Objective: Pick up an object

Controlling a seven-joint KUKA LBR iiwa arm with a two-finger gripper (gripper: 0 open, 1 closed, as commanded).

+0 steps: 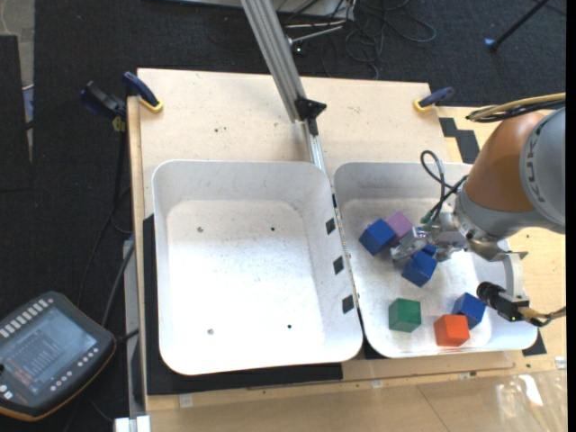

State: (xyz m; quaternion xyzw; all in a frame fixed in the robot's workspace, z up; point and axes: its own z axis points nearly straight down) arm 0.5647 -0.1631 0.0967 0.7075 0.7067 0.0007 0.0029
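The right bin (360,192) holds several small blocks. A blue block (378,237) and a purple block (399,224) lie together near its middle left. Another blue block (419,267) lies tilted just below my gripper (417,247), which comes in low from the right and touches or nearly touches it. I cannot tell whether that block is between the jaws. A green block (405,314), an orange-red block (452,329) and a third blue block (469,308) sit along the bin's front. The arm's orange band (499,165) hangs over the bin's right side.
The left bin (171,187) stands beside the right one, with a raised rim between them. A slanted metal pole (274,48) rises behind the bins. Yellow-tipped clamps (144,93) hold the board's back corners. A teach pendant (45,354) lies at the lower left.
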